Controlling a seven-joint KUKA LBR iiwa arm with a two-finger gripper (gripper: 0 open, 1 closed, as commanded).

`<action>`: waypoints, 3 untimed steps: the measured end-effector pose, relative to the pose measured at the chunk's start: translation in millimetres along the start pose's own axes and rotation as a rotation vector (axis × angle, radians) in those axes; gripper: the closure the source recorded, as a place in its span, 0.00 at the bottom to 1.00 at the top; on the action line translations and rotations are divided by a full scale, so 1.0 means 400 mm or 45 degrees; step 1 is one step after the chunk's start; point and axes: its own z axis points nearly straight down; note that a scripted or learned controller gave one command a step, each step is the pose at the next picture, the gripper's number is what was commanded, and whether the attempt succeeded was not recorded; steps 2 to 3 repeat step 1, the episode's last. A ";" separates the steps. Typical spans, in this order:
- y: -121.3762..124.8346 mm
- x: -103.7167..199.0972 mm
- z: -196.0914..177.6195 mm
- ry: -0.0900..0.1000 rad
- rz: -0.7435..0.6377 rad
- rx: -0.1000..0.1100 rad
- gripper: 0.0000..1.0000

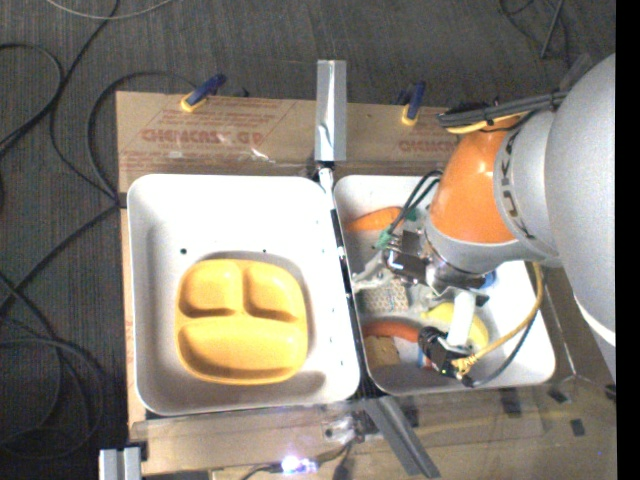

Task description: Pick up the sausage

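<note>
The sausage, a reddish-orange stick, lies near the front of the right bin, partly under the wrist hardware. My gripper hangs low over the left half of that bin, just behind the sausage and above a speckled pale item. The arm's orange band and grey body cover much of the bin's back and right side.
An orange piece with a green end lies at the back of the right bin. A brown lump sits at the front and a yellow item to the right. The left bin holds a yellow divided plate.
</note>
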 end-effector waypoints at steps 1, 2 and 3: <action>-0.029 -0.052 0.002 0.001 0.005 0.000 0.00; -0.029 -0.052 0.002 0.001 0.005 0.000 0.00; -0.029 -0.052 0.002 0.001 0.005 0.000 0.00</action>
